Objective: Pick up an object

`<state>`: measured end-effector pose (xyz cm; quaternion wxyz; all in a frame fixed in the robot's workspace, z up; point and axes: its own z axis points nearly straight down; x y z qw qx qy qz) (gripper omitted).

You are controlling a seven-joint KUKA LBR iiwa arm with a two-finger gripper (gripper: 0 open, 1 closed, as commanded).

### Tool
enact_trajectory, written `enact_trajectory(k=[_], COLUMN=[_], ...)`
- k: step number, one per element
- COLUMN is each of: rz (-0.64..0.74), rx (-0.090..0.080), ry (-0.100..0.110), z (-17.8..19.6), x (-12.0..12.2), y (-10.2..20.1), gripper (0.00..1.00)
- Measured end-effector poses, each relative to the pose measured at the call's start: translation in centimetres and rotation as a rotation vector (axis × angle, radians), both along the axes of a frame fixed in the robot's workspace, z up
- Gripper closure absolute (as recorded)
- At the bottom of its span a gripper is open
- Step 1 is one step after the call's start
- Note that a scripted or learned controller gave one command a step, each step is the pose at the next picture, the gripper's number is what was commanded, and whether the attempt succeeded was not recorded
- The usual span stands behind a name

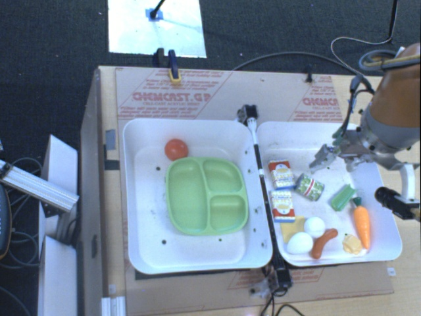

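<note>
While arm hung over right bin (388,245), gripper (342,158) stood spread, grasping nothing, just above green can (309,187).

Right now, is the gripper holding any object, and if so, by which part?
Nothing is held. The gripper hangs open above the right bin, with no object between its fingers.

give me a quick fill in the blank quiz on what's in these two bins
1. The green divided plate lies in the ____ bin.
2. The round toy beside the plate, a tomato, is coloured ____.
3. The carrot lies in the ____ bin.
4. The gripper hangs over the ____ bin.

Missing words: left; red; right; right
</note>
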<state>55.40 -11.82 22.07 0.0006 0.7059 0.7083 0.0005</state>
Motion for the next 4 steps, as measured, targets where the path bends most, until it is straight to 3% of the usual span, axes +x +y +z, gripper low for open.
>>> enact_trajectory(k=[1, 2, 3, 4], rz=[-0.001, -0.001, 0.002, 0.001], rx=[-0.003, -0.003, 0.000, 0.000], ry=[-0.009, -0.012, -0.004, -0.001], z=[-13.2, -12.1, -0.5, -0.6], x=[4.7, 4.7, 8.4, 8.3], y=[-0.4, -0.4, 4.9, 4.9], gripper=[0.00, 1.00, 1.00, 0.00])
